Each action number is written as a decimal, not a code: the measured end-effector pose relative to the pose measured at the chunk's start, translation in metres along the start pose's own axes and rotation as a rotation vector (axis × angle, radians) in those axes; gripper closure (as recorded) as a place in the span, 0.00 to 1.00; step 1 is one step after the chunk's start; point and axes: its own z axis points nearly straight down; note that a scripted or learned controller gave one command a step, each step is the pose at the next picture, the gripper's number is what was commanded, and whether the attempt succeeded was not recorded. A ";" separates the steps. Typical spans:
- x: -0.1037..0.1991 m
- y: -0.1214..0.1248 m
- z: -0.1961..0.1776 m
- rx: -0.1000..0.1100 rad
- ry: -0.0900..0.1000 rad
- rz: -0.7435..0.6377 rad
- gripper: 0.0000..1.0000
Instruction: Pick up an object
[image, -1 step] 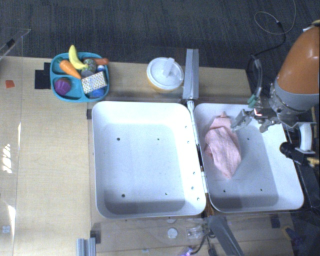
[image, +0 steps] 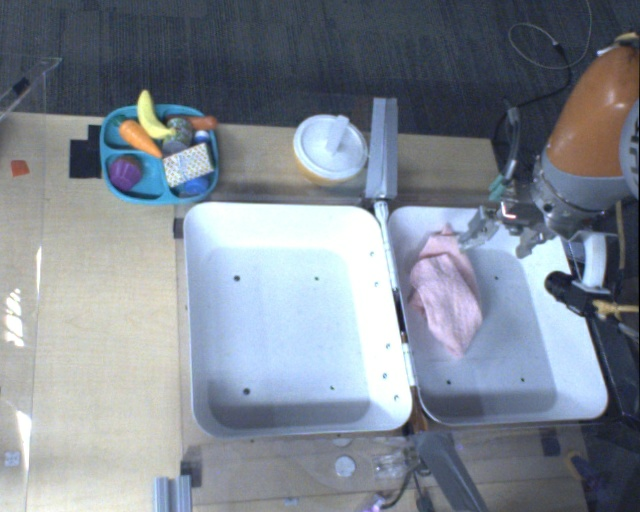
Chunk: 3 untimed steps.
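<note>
Camera view: right shallow white plastic bin (image: 560, 400) holds a crumpled pink cloth (image: 446, 292), lying left of bin centre. Soft, light, floppy; probably best pinched at a raised fold mid-cloth. Pincer (image: 503, 231) hovers just beyond cloth's top edge, fingers apart, holding nothing.

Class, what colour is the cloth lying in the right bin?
Pale pink. The cloth shows best in the camera view, crumpled in the right bin.

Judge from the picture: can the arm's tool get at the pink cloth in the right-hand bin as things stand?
Probably yes. The tool sits at the cloth's upper corner inside the right bin, and nothing lies over or beside the cloth to block it.
</note>
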 end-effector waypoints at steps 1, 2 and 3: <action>-0.010 0.002 0.140 -0.005 -0.001 -0.258 0.00; -0.008 0.005 0.128 -0.012 0.000 -0.261 1.00; 0.047 0.031 0.051 -0.003 0.000 -0.318 1.00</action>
